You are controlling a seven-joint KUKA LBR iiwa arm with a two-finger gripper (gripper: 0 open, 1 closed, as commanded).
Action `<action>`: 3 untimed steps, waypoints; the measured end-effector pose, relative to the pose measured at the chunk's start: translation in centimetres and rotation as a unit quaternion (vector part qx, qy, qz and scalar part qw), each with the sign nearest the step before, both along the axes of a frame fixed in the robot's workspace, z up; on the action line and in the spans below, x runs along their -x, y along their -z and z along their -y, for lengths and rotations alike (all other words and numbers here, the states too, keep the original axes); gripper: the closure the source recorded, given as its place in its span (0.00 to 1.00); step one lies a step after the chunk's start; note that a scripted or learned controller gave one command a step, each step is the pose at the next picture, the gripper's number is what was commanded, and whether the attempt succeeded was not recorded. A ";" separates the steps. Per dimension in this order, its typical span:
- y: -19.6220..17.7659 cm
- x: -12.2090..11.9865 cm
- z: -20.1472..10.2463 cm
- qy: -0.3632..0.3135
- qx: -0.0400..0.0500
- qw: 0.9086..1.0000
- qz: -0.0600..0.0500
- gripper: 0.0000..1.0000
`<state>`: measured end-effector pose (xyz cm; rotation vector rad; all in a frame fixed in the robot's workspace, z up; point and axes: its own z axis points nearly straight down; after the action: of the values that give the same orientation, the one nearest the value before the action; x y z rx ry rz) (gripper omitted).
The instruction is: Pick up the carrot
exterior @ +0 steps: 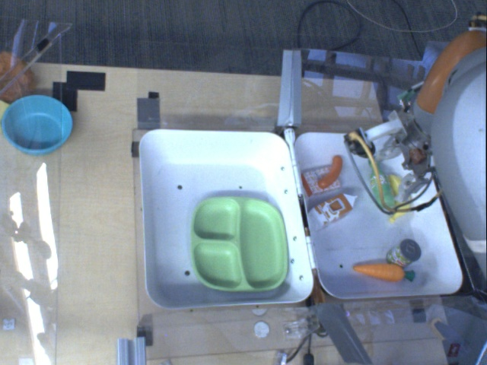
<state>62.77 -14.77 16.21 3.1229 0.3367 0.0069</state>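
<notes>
From my screen I see the carrot (pixel 379 271) lying on its side in the right bin (pixel 434 280), near the front wall of that bin; its orange body points to the left and its green end to the right. Just beside the green end, slightly behind it, stands a small dark round thing (pixel 405 252) with a grey top — I cannot tell what it is.

The arm (pixel 464 128) reaches in from the right, grey with the orange band (pixel 445 63) high at the edge; the tool (pixel 403 166) hangs over the back right part of the right bin, well apart from the carrot. Yellow and black cables (pixel 373 177) loop around the tool and cover it, so I cannot tell how it stands, and I see nothing from the bin in its grip.

In the same bin, toward the left wall, there are two small packets; one packet (pixel 319 176) has an orange sausage shape on it, the other packet (pixel 332 207) is brown and white and lies just in front of the first.

The left bin (pixel 163 204) holds a green divided plate (pixel 240 242) with three compartments, lying in the front half of the bin. On the bench (pixel 91 242), far at the left, stands a blue bowl (pixel 36 124) — well apart from both bins.
</notes>
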 end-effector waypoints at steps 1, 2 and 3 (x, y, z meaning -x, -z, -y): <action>7.5 4.7 -4.8 -0.040 -0.001 0.999 0.001 0.00; 6.2 4.4 -4.9 -0.041 -0.001 0.999 0.005 1.00; 4.6 2.1 2.6 -0.041 0.000 0.999 0.000 1.00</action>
<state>60.67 -17.33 11.64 3.1069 0.4661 0.0071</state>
